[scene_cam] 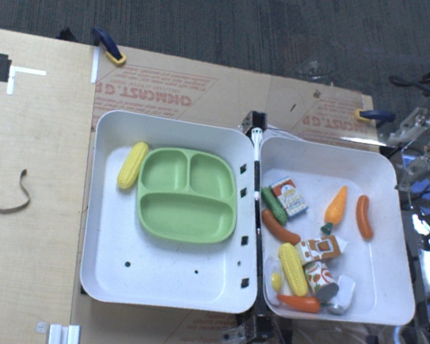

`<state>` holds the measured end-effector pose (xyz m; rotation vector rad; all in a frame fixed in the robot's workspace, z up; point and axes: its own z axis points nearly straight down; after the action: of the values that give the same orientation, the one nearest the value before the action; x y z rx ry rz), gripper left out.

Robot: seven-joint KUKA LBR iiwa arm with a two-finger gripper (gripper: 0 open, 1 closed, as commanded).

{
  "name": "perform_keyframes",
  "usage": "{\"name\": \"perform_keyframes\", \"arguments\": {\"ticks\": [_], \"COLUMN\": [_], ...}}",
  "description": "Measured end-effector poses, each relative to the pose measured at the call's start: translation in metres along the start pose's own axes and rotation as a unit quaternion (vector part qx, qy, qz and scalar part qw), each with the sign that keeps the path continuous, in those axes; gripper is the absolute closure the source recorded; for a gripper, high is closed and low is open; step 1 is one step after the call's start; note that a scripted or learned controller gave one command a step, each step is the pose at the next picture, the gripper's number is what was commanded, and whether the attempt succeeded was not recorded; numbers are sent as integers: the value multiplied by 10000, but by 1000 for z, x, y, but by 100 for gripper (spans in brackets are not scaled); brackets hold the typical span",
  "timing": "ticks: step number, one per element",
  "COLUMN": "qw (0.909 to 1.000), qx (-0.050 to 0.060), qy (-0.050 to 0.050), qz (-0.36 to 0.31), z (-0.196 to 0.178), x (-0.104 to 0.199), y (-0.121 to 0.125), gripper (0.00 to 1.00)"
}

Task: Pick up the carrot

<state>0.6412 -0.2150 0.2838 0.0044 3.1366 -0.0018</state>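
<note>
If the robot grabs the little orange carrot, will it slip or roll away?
The small orange toy carrot with a green top looks smooth and shiny, so it might slip. Its rounded, tapered shape suggests it could roll in a curve if nudged. It lies alone on the right white bin floor, so probably nothing would stop it.

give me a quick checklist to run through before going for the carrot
1. Carrot located, in the right bin: ok.
2. Carrot top uncovered: ok.
3. Space around it: ok; the sausage lies apart on its right, the carton apart on its left.
4. Lookalikes: not ok; another orange piece lies at the bin's near edge.
5. Corn and other clutter sit nearer the camera, off the carrot: ok.
</note>
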Motion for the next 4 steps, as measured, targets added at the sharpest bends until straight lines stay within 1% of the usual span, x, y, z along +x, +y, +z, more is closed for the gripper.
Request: {"name": "perform_keyframes", "arguments": {"ticks": [1,2,3,4], "qw": [10000,9994,10000,10000], "qx": [2,2,-1,15], "qy": [1,-4,-6,-44], "qz": [-32,-344,55,40], "z": [108,190,190,178], "x": [-4,-19,9,7], "y": [-1,-6,33,33], "gripper": [0,0,0,100]}}
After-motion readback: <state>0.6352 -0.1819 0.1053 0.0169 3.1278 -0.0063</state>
